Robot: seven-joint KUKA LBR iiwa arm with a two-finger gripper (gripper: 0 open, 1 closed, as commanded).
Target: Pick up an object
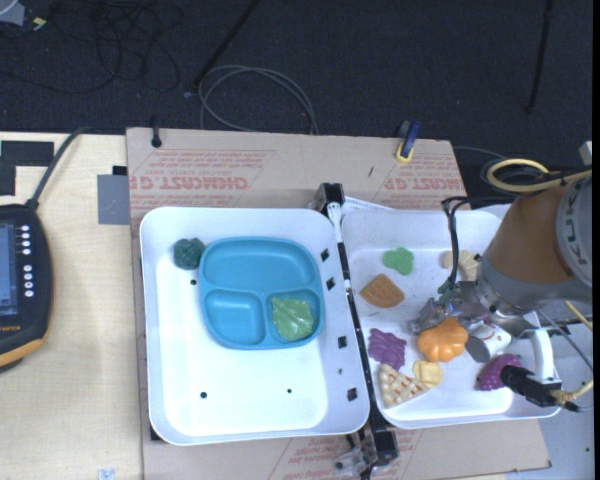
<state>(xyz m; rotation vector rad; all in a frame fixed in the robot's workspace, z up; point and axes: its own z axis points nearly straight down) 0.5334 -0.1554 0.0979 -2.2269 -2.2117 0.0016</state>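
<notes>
The right bin [420, 233] holds several toy foods. Among them are an orange pumpkin-like piece [442, 342], a purple leafy piece [386, 346], a pizza slice [399, 384], a small yellow block [428, 372], a brown cookie [382, 291], a green piece [399, 260] and purple grapes [495, 373]. My gripper [435, 316] is low in this bin, just above the upper left of the orange piece and touching or nearly touching it. The wrist hides its tips.
The left bin [170, 368] carries a blue divided tray [250, 288] with a green leafy item [293, 318] in it, and a dark green piece [188, 253] beside the tray. A teach pendant [5, 283] lies at far left. Cables run behind the bins.
</notes>
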